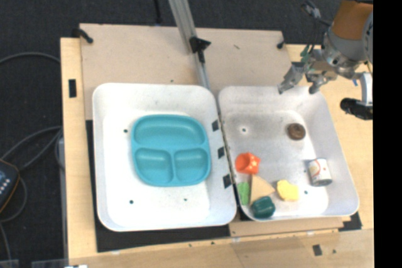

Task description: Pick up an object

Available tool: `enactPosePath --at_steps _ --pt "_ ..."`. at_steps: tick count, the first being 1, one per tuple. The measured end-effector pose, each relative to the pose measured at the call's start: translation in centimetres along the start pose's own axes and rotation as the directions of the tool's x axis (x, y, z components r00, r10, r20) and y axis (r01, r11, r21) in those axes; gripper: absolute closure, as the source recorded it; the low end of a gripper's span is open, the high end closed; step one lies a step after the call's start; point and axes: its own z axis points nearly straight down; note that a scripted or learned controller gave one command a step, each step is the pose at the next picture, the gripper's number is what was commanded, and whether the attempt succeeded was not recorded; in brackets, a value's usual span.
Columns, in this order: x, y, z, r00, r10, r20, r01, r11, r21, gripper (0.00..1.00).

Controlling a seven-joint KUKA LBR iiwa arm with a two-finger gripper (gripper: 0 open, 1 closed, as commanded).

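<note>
Green block (263, 206) lies crowded; the gripper (300, 83), spread open and empty, should rather descend on the isolated brown disc (296, 131).

1. We see the gripper (300, 82) hanging over the far rim of the right bin (326, 111), its two fingers spread apart with nothing between them.
2. In that bin we spot a brown round piece (296, 131) on its own, and a small can (319, 171) lying on its side near the right wall.
3. Along the near edge we have an orange cup (247, 163), a tan wedge (260, 187), a yellow piece (287, 190) and a dark green piece (262, 206) clustered together.
4. In the left bin (113, 135) we find a teal divided plate (169, 149).
</note>
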Motion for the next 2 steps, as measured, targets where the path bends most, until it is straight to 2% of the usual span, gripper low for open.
enactPosePath --at_steps 1,2 --pt "0.0 0.0 0.0 1.0 -0.001 0.001 0.001 1.0 0.001 0.0" --pt "-0.7 -1.0 5.2 1.0 0.004 0.0 -0.004 1.0 0.004 0.0"
